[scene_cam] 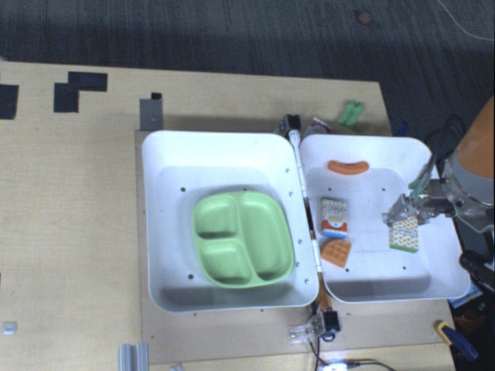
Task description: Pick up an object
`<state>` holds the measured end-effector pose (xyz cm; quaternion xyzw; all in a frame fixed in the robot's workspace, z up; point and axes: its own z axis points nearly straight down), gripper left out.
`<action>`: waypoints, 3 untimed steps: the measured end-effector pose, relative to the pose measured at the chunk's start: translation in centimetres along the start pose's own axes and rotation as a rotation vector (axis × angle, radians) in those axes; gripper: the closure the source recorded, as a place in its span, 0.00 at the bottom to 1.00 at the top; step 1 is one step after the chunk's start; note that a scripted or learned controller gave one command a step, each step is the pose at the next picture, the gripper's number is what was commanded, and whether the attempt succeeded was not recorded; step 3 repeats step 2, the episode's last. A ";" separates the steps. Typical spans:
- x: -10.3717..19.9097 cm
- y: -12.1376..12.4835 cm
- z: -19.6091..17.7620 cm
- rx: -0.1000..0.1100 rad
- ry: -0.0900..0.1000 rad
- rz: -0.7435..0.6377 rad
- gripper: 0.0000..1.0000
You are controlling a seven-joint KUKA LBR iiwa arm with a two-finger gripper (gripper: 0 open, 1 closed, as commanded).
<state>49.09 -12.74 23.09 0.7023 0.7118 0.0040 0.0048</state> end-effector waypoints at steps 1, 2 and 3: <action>3.2 -0.3 0.5 0.009 0.001 0.008 1.00; 3.2 -0.1 -0.5 0.005 0.002 0.003 1.00; 3.2 -0.1 -0.5 0.005 0.002 0.003 1.00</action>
